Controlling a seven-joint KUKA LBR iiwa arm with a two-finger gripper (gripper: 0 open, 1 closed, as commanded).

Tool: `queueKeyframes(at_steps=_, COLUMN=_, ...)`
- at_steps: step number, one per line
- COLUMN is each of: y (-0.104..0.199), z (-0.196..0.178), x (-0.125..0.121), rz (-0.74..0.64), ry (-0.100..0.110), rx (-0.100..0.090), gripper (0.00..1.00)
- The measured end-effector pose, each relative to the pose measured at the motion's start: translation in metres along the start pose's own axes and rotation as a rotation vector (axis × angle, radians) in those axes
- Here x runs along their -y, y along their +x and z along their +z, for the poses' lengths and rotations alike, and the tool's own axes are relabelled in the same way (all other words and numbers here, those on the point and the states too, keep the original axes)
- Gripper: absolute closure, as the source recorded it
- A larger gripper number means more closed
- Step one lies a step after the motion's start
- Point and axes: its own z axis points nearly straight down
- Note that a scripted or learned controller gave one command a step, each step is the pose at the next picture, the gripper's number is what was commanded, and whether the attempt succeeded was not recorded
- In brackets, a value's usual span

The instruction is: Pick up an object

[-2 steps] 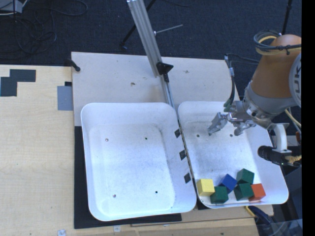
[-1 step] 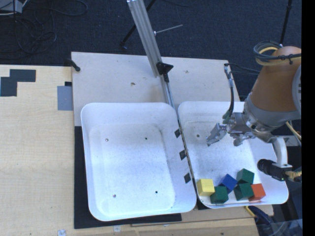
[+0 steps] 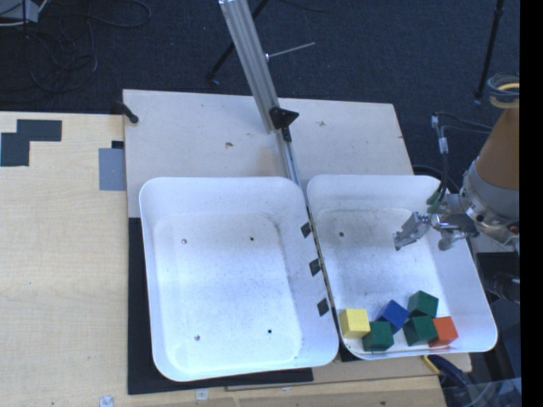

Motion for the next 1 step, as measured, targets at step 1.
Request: queueKeyframes(at_steps=1, y=0.0059, z=0.0937, x=-0.0327, rz=-0.009, ry=0.007, rx=-0.006, gripper=0.0)
